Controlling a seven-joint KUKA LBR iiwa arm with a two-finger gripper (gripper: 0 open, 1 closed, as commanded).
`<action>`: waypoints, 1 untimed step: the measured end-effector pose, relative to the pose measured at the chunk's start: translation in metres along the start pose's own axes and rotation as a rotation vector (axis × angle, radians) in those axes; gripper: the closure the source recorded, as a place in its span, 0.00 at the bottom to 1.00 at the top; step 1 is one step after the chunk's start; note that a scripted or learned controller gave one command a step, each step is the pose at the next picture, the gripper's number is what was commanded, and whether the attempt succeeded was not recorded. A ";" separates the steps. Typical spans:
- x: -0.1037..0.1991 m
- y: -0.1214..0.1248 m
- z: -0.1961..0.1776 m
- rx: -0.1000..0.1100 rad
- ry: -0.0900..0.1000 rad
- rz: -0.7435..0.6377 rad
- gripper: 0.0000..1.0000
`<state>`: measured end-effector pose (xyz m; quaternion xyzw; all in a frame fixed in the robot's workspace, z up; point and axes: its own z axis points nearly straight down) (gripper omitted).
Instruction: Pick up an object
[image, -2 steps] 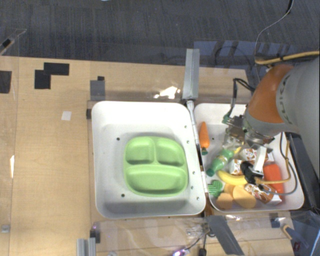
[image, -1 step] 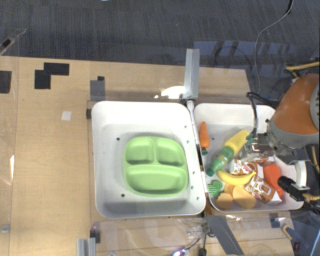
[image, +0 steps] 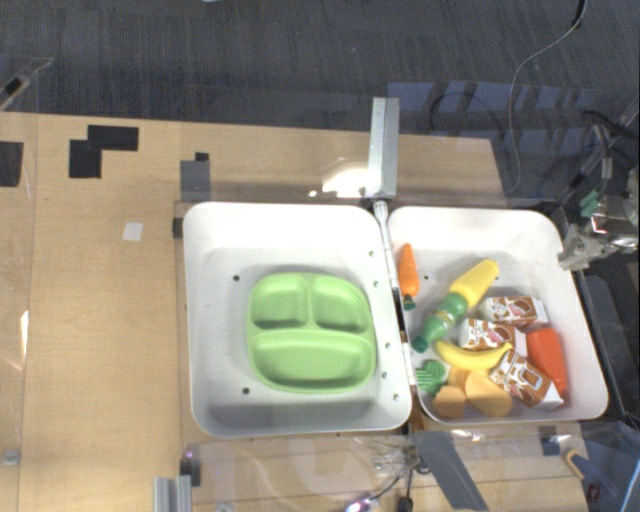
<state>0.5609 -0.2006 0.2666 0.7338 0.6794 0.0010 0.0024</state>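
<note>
1. The left bin (image: 200, 300) holds a green divided tray (image: 310, 332) lying flat near its centre, with bare white floor all round it, widest along the left wall.
2. The right bin (image: 520, 225) has its toys crowded into the near half: a yellow bottle (image: 473, 283), a green bottle (image: 436, 327), a banana (image: 474, 354), two small cartons (image: 515, 310), an orange-red block (image: 548, 360) by the right wall.
3. A small carrot (image: 408, 270) lies against the divider between the bins.
4. The far half of the right bin is open floor.
5. The hand (image: 590, 245) sits at the right bin's far right corner, over the rim; how far it is open cannot be made out.
</note>
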 end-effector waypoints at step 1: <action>0.056 0.050 0.058 0.003 0.001 0.136 1.00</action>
